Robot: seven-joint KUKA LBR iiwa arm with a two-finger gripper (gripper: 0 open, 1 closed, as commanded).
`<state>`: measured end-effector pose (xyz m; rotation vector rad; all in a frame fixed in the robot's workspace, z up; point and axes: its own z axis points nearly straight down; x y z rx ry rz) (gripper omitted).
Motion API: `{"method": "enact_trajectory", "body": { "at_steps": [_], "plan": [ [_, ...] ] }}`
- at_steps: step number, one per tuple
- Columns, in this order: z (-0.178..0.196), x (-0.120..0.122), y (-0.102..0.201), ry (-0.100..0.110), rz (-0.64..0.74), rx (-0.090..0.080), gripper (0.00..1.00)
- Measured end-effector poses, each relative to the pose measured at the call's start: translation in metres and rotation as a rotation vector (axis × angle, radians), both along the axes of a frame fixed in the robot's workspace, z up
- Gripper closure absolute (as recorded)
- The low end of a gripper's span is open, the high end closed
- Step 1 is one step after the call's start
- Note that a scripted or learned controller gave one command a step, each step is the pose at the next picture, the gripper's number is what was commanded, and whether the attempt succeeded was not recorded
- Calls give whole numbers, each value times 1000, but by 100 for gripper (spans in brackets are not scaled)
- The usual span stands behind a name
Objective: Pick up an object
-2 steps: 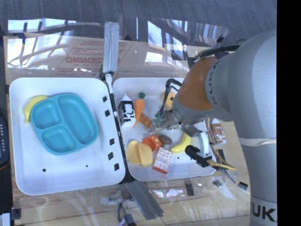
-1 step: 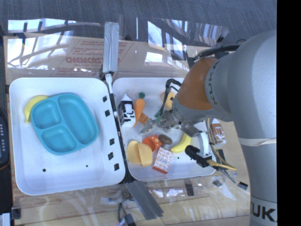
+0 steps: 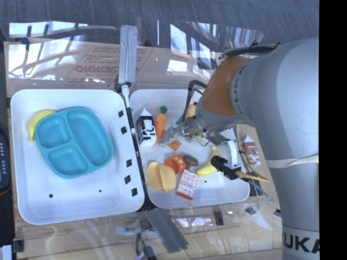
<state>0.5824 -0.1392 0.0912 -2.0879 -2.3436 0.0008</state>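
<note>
Orange plastic carrot (image 3: 160,123), judged light, stiff and slippery, is best taken mid-body in the right bin (image 3: 227,193); whether the jaws of the gripper (image 3: 181,128) are open cannot be told.

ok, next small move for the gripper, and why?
Probably lower straight down and close. The gripper sits in the right bin beside the toy carrot, over a small orange piece, with nothing visibly held.

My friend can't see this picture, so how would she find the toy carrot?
Look in the right bin, the one full of toys, not the left bin with the blue plate. The carrot lies near that bin's top left corner, beside a black-and-white carton. It is the only long orange thing with a green top.
</note>
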Motion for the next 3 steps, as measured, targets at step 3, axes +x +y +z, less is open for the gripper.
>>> {"method": "enact_trajectory", "body": {
  "at_steps": [3],
  "plan": [
    [105, 60, 90, -9, 21, 0, 100]
  ]
}}
